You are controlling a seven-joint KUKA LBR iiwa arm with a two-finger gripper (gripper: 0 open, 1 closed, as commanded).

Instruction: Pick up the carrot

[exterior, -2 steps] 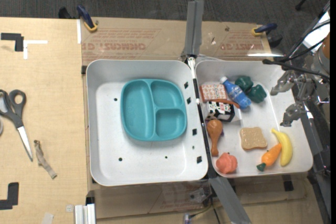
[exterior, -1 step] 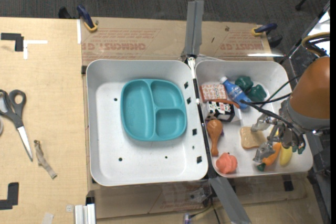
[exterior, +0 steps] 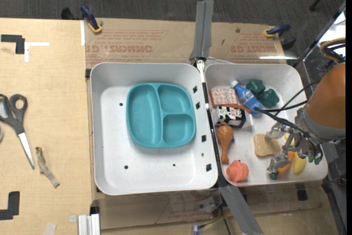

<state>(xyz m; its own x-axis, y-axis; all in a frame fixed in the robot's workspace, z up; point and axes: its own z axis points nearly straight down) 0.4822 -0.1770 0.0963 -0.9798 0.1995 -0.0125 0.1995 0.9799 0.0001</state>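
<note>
Two bins sit on the desk, and the carrot [exterior: 282, 168] is down in the right bin's [exterior: 258, 183] lower right corner, right under the tool [exterior: 285, 156], next to a banana [exterior: 298, 163]. Carrot's mostly hidden behind the fingers and cables, just an orange sliver. Can't tell if the tool's clamped on it or loose.

Both bins [exterior: 104, 118] look like smooth white plastic, faintly glossy; the teal plate [exterior: 161, 115] is matt plastic (three compartments). The desk [exterior: 38, 118] is pale wood; scissors [exterior: 19, 124] show bare metal blades.
</note>
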